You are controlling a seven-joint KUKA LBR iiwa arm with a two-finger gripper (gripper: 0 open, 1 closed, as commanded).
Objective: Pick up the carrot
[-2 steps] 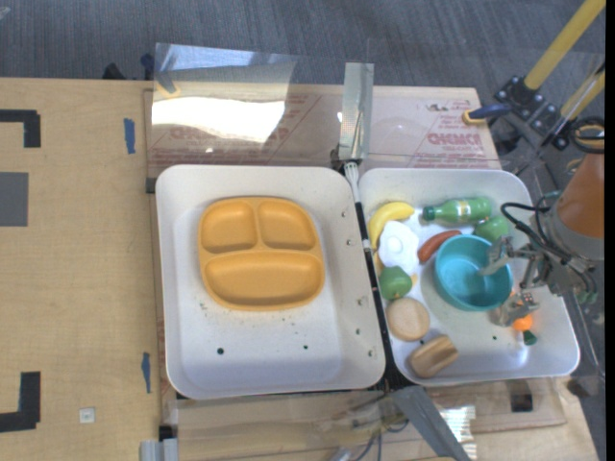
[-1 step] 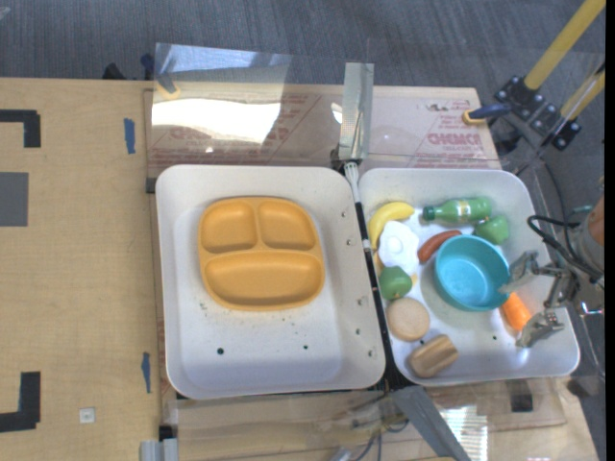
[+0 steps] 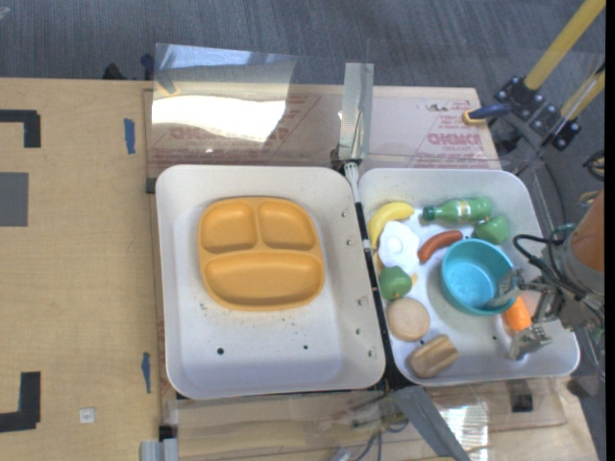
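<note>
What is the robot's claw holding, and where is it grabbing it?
The gripper appears closed on the small orange carrot, around its middle, beside the blue bowl.

The bench (image 3: 67, 257) was covered in brown board and carried two shallow white bins side by side: the left bin (image 3: 183, 353) at nine o'clock and the right bin (image 3: 553, 358) at three, rims touching.
</note>
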